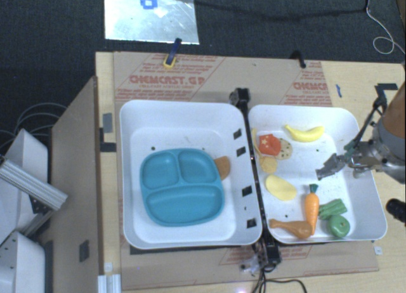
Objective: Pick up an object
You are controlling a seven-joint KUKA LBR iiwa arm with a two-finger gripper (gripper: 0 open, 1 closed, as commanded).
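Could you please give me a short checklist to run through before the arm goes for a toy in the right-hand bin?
1. Gripper over the right bin: ok, it hangs above bare floor near the bin's middle.
2. Nothing carried already: cannot tell, too small and blurred.
3. Nearest target free: ok, the carrot lies just below the gripper, though its tip meets the chicken leg.
4. Banana isolated: ok, it lies apart near the top wall.
5. Green toys graspable: not ok, crowded into the lower right corner.
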